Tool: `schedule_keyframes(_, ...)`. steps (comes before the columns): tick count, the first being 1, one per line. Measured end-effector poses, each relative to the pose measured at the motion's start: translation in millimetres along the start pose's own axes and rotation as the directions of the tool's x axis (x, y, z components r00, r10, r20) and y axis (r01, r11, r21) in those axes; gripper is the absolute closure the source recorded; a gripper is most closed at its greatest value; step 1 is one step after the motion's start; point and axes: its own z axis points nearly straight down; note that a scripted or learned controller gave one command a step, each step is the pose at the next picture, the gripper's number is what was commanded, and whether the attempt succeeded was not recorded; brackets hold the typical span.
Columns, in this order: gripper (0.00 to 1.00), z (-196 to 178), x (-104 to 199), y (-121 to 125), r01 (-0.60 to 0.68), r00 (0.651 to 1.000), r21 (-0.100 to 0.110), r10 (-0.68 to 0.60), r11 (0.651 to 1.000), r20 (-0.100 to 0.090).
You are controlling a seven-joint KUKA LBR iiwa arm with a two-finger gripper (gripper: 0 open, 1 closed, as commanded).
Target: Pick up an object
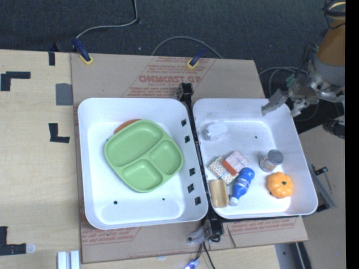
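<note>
A: Clutter first, nearest the camera: the right bin (291, 150) has a tan block (217, 193), a blue bottle (242, 185), an orange pumpkin (280, 185), a patterned packet (229, 166) and a small grey can (272, 159). A clear pale item (214, 130) lies farther back.

B: And the left bin (92, 150)?

A: A green divided tray (143, 155) with something orange under its far edge.

B: Where's the end effector (275, 102)?

A: At the right bin's far right corner, above the rim, nothing in it. Whether it's apart or together I cannot tell.

B: So, which step?

A: Approach, I'd judge; no grasp yet. Next it needs to travel inward over one piece, perhaps the can, and descend.
</note>
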Motion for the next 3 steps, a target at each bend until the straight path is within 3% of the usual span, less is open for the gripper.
schedule_keyframes(1,0.00,68,75,-28,0.000,1.000,0.001,0.000,1.000,-0.001)
schedule_keyframes(2,0.00,145,114,-71,-0.001,1.000,-0.002,0.001,1.000,-0.001)
schedule_keyframes(3,1.00,134,113,-70,-0.001,1.000,-0.007,0.001,1.000,0.003)
